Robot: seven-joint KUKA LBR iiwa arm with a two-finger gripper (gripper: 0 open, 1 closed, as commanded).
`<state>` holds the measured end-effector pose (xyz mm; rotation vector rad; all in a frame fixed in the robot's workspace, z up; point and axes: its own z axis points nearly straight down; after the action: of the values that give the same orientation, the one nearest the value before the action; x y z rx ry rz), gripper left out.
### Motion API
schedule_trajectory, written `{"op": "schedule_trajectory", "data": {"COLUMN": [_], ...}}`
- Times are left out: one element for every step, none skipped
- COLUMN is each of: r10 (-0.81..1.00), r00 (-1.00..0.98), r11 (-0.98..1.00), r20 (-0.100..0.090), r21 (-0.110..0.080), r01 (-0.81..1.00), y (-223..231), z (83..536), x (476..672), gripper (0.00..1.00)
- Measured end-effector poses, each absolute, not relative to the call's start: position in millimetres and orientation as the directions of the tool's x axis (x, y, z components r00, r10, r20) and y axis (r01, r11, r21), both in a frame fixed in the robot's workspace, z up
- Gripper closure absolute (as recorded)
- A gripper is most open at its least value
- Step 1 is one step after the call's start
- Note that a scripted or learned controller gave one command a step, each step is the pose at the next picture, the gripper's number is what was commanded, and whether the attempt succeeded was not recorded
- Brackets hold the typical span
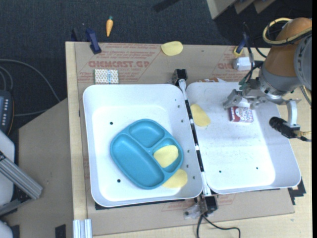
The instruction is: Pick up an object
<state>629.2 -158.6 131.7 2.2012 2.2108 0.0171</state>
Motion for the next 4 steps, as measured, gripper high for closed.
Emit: {"op": "schedule_trajectory", "data": {"r10": [1.0,1.0,1.0,1.0], "r00": [-0.001,-0.002,-0.003,-0.003], "r11": [0.001,0.002,0.003,0.003], "r20": [-0.004,-0.01,-0.011,-0.011], "r21": [0.009,0.016,0.019,0.018], "r01": [1.0,1.0,1.0,1.0], "y": [-165,-166,-166,-166], "z": [89,102,112,112], "x": [642.6,644.4,645.0,644.9], "gripper": [0.0,1.0,1.0,0.0]}}
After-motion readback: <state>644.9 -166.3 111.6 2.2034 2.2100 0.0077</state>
